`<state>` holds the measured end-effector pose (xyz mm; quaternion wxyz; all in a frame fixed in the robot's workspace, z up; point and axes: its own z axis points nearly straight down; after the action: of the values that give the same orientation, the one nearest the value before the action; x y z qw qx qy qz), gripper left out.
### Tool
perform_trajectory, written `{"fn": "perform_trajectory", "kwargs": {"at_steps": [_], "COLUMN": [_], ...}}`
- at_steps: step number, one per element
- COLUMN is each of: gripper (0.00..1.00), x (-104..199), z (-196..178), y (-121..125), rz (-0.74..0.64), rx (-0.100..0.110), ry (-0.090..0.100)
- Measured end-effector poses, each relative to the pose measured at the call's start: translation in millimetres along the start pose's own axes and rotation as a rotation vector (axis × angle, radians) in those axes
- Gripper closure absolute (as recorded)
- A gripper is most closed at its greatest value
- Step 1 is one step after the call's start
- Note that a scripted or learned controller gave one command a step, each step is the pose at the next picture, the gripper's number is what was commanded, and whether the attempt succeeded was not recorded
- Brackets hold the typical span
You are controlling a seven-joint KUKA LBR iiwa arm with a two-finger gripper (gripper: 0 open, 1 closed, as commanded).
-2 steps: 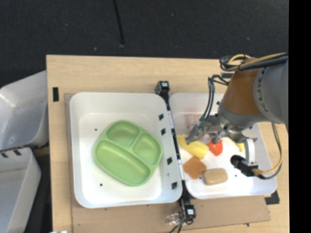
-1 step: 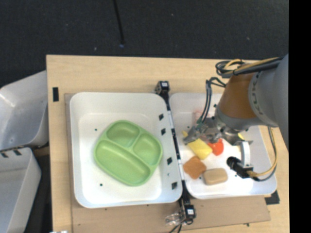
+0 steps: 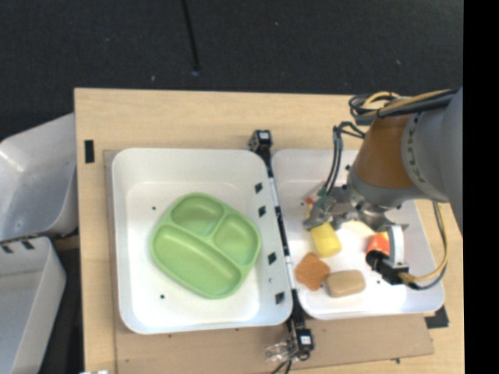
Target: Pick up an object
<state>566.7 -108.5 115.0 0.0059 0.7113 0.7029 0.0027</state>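
Well to the gripper's left a green divided plate (image 3: 206, 244) is seen, while the gripper (image 3: 326, 214), whose finger state cannot be told, hangs just above a yellow block (image 3: 326, 241), which could be nudged aside and missed.

No readable txt, labels, brand marks or nos. from my feed. I checked the bench top (image 3: 195, 119), both bin walls, left bin (image 3: 125, 209) & right bin (image 3: 421, 298), the green plate (image 3: 204, 244) and the arm's orange band (image 3: 382, 158): all plain. Small dark marks on the divider (image 3: 273, 209) betw. bins are too small & blurred to read.
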Motion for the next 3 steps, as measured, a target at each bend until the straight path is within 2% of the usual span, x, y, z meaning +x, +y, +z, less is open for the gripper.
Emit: {"fn": "perform_trajectory", "kwargs": {"at_steps": [1,3], "gripper": [1.0,1.0], "x": [-1.0,-2.6], "z": [-63.9,-160.4], "y": [0.3,10.2], "rz": [-0.009,-0.015], "rx": [0.007,0.006], "ry": [0.003,0.003]}}
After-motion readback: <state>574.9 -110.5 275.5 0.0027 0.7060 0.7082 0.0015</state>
